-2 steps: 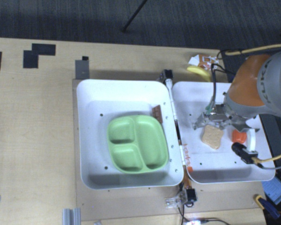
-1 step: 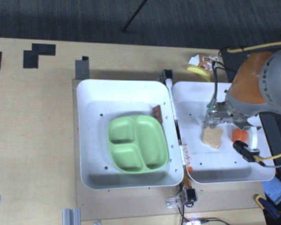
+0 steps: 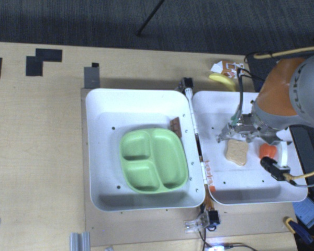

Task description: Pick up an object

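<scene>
The grey arm's metal gripper [image 3: 239, 135] hung low in the right white plastic bin [image 3: 209, 109], just above a tan slice of toy bread [image 3: 237, 153]. I could not tell its state. A green divided plate [image 3: 153, 159] sat in the left white bin [image 3: 102, 140].

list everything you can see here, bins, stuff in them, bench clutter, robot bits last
white bins: two, white, side by side on the bench
divided plate: one, light green, three compartments, in the left bin
brown object: one, small, behind the plate by the left bin's right wall
tan sponge-like block: one, beige, in the right bin
orange object: one, orange, right bin, right of the block
yellow and white packet: one, on the bench behind the right bin
arm: one, grey with orange band, above the right bin
gripper: one, metal, just above the block
</scene>
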Robot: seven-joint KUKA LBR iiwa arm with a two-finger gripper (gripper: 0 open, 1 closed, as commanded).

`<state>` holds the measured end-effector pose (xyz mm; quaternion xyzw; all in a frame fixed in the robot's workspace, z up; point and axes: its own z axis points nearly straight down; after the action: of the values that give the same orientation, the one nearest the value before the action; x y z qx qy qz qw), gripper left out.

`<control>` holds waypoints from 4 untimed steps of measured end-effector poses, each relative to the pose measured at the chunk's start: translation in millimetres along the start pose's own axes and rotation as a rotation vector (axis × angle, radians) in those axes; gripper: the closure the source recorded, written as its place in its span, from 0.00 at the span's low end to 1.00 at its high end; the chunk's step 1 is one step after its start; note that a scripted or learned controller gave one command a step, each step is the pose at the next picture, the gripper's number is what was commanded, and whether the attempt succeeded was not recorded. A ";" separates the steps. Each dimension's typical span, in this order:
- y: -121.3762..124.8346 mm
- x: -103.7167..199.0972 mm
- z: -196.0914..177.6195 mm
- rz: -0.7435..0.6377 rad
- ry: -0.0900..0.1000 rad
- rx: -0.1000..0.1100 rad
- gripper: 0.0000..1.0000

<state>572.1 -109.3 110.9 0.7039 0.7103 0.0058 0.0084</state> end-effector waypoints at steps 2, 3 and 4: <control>-11.2 24.0 10.4 0.004 -0.002 0.001 1.00; -11.3 24.0 10.5 0.004 -0.002 0.002 0.00; -9.8 24.6 -0.2 0.001 -0.001 -0.001 1.00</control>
<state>562.1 -84.8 110.8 0.7042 0.7099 0.0057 0.0092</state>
